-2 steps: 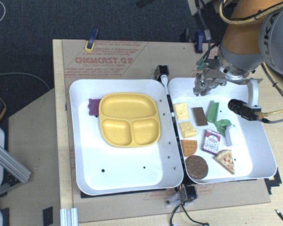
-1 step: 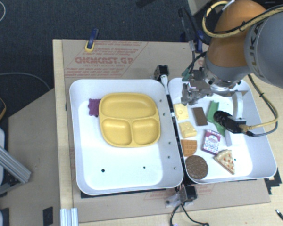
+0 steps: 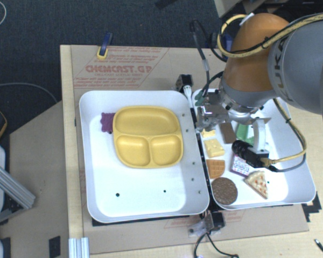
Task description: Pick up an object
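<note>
My gripper (image 3: 211, 120) hangs low over the back left part of the right bin (image 3: 296, 190), under the arm's orange band. Just in front of it lie a small pale yellow piece (image 3: 208, 134) and a yellow cheese wedge (image 3: 213, 147). Farther forward are a square waffle (image 3: 216, 168), a round brown cookie (image 3: 224, 191), a pizza slice (image 3: 257, 184) and a purple and white packet (image 3: 240, 166). A green object (image 3: 243, 131) is partly hidden by the wrist. I see nothing held in the gripper.
The left bin (image 3: 134, 198) holds a yellow divided plate (image 3: 147, 135) with a purple thing (image 3: 107, 122) at its back left edge. The wall between the two bins runs right beside the gripper. The bench's cardboard top (image 3: 118, 69) lies behind the bins.
</note>
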### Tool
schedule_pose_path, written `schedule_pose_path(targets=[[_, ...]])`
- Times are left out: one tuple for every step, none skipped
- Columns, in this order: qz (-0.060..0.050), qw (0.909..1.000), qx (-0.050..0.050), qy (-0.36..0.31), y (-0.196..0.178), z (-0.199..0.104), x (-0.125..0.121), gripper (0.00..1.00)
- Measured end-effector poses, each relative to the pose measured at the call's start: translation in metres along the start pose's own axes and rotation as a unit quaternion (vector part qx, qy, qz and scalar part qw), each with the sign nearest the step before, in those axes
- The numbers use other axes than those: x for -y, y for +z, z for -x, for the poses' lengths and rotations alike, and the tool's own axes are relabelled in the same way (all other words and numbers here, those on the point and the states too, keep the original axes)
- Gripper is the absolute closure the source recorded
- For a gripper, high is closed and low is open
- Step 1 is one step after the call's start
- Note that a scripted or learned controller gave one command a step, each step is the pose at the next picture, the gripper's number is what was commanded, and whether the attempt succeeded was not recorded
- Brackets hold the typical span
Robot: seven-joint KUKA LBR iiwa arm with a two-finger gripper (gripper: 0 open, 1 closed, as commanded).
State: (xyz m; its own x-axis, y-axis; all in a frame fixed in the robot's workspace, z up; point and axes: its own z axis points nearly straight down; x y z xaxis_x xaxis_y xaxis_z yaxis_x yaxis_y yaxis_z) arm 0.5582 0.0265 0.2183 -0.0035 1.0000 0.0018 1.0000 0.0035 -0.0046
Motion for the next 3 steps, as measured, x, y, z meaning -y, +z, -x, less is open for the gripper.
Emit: schedule_pose_path(targets=[[0.001, 1.0, 0.0, 0.002, -0.007, 0.001, 0.015, 1.0], [0.0, 1.0, 0.001, 0.001, 0.004, -0.009, 0.012, 1.0], [0.001, 1.0, 0.0, 0.002, 0.003, -0.006, 0.014, 1.0]])
